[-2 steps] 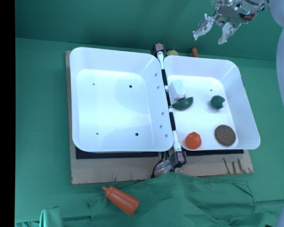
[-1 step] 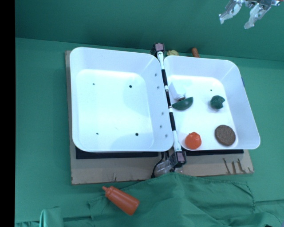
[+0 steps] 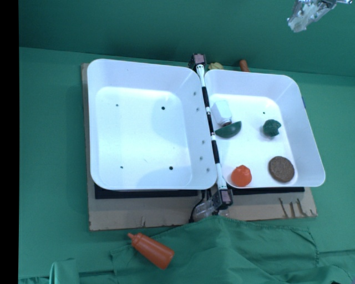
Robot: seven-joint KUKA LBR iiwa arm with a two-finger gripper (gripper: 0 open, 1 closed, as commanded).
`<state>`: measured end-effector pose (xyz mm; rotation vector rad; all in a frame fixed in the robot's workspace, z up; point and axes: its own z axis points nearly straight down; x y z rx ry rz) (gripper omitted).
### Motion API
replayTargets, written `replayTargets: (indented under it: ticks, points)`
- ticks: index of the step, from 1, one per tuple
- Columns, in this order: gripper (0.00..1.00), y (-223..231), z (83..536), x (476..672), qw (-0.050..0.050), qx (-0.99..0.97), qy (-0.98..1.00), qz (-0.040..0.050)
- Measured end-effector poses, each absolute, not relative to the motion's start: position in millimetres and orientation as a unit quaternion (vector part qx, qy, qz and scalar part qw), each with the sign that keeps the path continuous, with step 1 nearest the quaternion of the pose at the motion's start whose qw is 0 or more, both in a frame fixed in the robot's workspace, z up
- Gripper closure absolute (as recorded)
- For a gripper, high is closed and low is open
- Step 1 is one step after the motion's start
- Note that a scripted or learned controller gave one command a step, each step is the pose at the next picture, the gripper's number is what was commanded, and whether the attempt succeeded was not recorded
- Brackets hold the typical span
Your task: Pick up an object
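Observation:
The right bin (image 3: 302, 119) holds several small objects: a white cup-like piece (image 3: 222, 112), a dark green wedge (image 3: 228, 130), a dark green lump (image 3: 271, 127), an orange-red round object (image 3: 241, 176) and a brown disc (image 3: 281, 168). My gripper (image 3: 306, 15) hangs high at the top right, above and behind the right bin, far from all the objects. It looks pale and blurred.
The left bin (image 3: 100, 77) stands beside the right one, with a black and white divider rod (image 3: 209, 125) between them. An orange bottle (image 3: 151, 250) lies on green cloth in front of the bench. A small orange item (image 3: 243, 65) sits behind the right bin.

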<state>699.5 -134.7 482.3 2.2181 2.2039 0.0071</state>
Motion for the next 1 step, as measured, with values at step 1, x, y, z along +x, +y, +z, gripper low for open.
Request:
replayTargets:
  ticks: [1]
  points:
    - [1.0,-102.7,433.2,650.3,-0.001,0.708,0.706,-0.0012]
